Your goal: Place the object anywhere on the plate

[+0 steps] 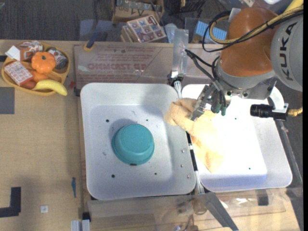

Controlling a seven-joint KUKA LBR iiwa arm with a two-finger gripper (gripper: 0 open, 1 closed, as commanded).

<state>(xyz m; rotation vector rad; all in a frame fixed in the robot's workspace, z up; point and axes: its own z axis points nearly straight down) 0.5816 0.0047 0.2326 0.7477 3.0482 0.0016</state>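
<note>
A teal round plate (134,144) lies in the left bin (96,105), left of its middle. A pale yellow cloth (199,138) is draped across the divider between the two bins. One bunched end rises over the left bin's right rim, and the rest trails down into the right bin (269,167). My gripper (206,109) hangs over the upper part of the cloth, right at the divider, and its tip touches the bunched end. The wrist hides how it stands on the fabric.
The arm's orange band and grey body (250,42) fill the space above the right bin. A yellow bowl of toy fruit (36,73) sits at the bench's far left. A cardboard sheet (120,64) lies behind the left bin.
</note>
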